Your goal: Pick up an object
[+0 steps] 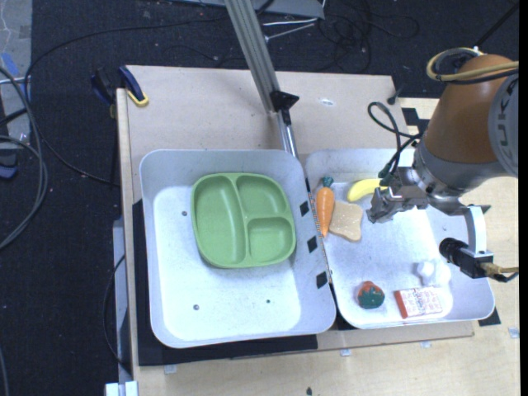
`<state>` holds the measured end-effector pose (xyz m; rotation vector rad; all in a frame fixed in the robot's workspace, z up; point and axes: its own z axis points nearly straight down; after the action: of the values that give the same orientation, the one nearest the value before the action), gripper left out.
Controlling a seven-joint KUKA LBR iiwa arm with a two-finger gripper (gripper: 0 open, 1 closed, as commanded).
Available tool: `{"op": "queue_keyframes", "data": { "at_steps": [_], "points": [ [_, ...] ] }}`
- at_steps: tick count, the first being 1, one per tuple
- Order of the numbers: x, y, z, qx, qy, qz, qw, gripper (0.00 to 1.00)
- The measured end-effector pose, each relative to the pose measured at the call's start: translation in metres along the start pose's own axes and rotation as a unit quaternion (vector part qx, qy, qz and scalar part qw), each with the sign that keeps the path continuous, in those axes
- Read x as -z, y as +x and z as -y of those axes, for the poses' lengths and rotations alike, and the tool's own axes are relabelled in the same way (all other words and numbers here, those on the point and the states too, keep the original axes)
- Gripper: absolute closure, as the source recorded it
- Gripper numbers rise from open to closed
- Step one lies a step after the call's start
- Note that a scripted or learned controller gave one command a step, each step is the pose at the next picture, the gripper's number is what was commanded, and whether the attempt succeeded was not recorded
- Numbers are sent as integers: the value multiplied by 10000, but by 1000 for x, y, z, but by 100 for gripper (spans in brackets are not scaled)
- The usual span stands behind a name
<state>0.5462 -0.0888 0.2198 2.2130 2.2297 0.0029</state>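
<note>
Pincer (pixel 384 207) hung low over the right bin (pixel 462 246), beside the banana (pixel 360 190); whether it was spread or pressed together I could not tell. Nearest lay one red carton (pixel 421 302), one red-green ball (pixel 370 295) and one white lump (pixel 426 270). Farther back sat one bread slice (pixel 346 221), one carrot (pixel 325 208) and that banana: probably light, stiff plastic, slippery, best gripped across the middle. One green plate (pixel 244 219) filled the left bin (pixel 165 304).
</note>
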Motion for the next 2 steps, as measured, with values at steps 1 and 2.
{"op": "queue_keyframes", "data": {
  "at_steps": [1, 2],
  "points": [
    [-4, 61, -13, 3, 3, 0, 10000, 100],
    [3, 125, -20, 8, -2, -4, 10000, 100]
  ]
}}
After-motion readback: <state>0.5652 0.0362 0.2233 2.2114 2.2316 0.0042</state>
